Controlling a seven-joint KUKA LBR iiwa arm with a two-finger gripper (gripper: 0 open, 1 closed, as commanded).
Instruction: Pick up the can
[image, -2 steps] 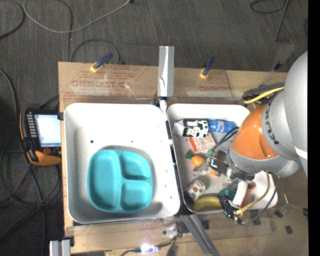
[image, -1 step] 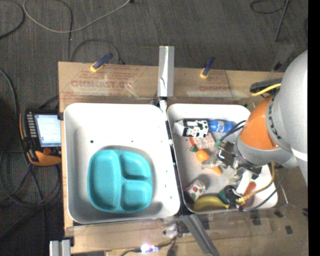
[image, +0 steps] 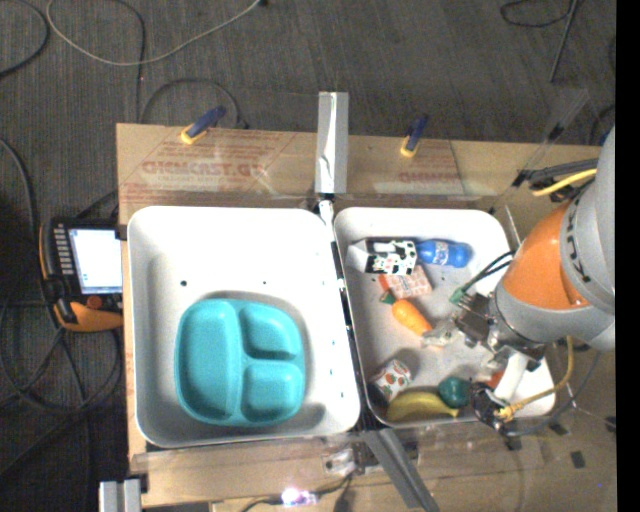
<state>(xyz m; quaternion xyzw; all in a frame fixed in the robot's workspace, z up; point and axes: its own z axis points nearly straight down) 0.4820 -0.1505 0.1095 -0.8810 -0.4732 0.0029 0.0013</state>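
Can: small white tin can with red and green print (image: 392, 378), which we list in the right white bin (image: 475, 232), front-left corner.
Beside it: yellow banana (image: 420, 405); orange carrot (image: 410, 316) farther back.
Claw (image: 456, 328): near the carrot, clear of the can; apart or together, we cannot tell.
Left white bin (image: 160, 260): teal divided tray (image: 240, 360).

Setting. A brown board surface (image: 230, 170) stands on dark grey carpet (image: 100, 70). On the surface's far edge sit a blue-and-yellow clamp (image: 203, 124) and a second clamp (image: 412, 138). An upright metal post (image: 332, 140) stands between them at the middle of that edge. Just left of the surface is a handheld pendant (image: 85, 270) with a lit screen and orange casing. Thin cables (image: 60, 30) trail over the carpet beyond the surface's far-left corner. A small light (image: 292, 495) glows below its near edge.
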